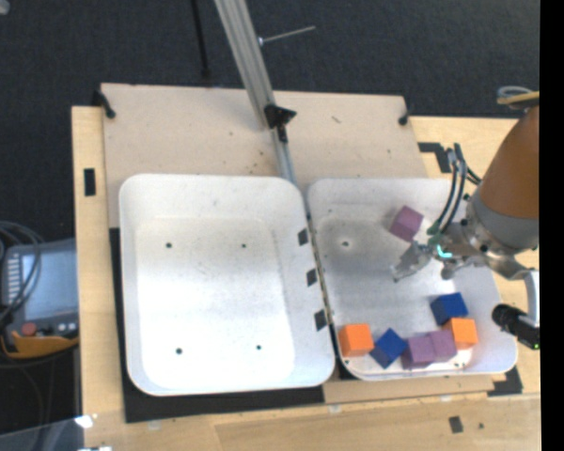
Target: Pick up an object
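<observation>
In the right bin (pixel 357 214), a purple block (pixel 406 222) lies near the back. My gripper (pixel 427 265) hovers just in front of and to the right of it, open, with nothing between its fingers. Toward the bin's front lie a blue block (pixel 448 308), an orange block (pixel 464 332), a purple block (pixel 432 348), another blue block (pixel 389 346) and another orange block (pixel 356 338).
The left bin (pixel 216 280) sits beside the right one. A slanted metal pole (pixel 249 54) rises behind the bins' shared edge. The arm's orange band (pixel 517 172) hangs over the right bin's far right corner. A monitor (pixel 38 289) sits off the bench at left.
</observation>
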Controlling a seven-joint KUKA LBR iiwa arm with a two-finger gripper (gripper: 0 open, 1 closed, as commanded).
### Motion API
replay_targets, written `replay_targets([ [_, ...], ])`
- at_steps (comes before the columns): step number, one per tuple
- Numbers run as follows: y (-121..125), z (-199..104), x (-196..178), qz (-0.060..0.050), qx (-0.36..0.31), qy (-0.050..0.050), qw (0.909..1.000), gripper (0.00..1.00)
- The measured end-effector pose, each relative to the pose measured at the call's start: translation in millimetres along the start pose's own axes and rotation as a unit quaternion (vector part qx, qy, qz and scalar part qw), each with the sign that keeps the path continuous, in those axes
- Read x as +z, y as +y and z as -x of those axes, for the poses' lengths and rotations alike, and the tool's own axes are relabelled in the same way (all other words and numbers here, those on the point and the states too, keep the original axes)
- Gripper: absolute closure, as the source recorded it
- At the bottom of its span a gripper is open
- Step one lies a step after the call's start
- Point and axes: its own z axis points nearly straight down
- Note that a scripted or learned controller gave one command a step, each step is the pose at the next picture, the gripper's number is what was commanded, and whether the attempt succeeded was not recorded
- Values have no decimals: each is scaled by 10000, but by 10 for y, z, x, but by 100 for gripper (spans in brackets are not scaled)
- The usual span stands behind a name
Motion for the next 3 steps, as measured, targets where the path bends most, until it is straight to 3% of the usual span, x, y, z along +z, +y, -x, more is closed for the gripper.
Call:
replay_targets([
  [1,9,4,-20,25,12,-7,10000,0],
  [2,-16,-63,573,-6,20,-11,10000,0],
  [3,-3,-43,1066,33,20,-25,10000,0],
])
